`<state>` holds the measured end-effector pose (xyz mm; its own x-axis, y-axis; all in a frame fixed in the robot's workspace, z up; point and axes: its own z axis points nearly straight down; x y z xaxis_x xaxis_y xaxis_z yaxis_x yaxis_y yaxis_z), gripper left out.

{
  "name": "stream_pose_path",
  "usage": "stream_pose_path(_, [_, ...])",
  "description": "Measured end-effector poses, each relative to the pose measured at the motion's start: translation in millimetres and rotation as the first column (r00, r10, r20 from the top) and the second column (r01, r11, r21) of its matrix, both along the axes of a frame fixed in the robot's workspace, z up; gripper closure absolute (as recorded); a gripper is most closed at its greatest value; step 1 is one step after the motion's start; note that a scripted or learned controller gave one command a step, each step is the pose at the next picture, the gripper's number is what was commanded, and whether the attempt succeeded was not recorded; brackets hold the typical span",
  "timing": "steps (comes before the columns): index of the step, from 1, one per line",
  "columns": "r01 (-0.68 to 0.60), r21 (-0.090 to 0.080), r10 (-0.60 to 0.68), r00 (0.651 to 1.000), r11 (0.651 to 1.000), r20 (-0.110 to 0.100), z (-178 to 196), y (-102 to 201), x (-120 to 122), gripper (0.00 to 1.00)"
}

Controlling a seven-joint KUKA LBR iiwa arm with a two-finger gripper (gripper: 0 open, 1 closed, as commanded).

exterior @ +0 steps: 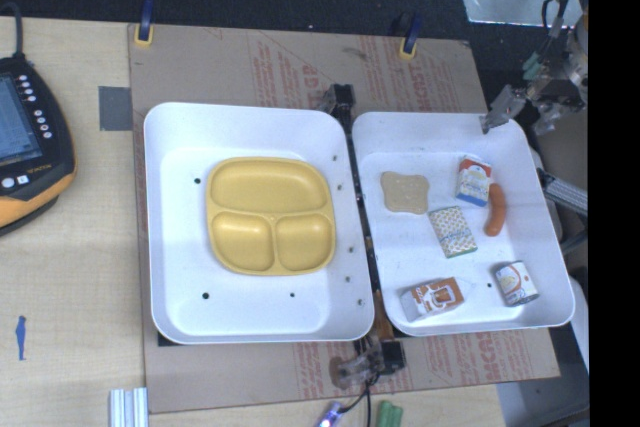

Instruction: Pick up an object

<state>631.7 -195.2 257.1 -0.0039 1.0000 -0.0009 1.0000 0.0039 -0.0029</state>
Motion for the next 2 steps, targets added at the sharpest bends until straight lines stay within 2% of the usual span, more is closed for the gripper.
stream_pose_path(1, [-0.001, 0.0, 0.001, 1.0, 1.0, -0.003, -118, -9, -23, 0.0])
stream_pose_path(2, [-0.003, 0.001, 0.003, 1.0, 1.0, -0.002, -166, 52, -77, 0.0])
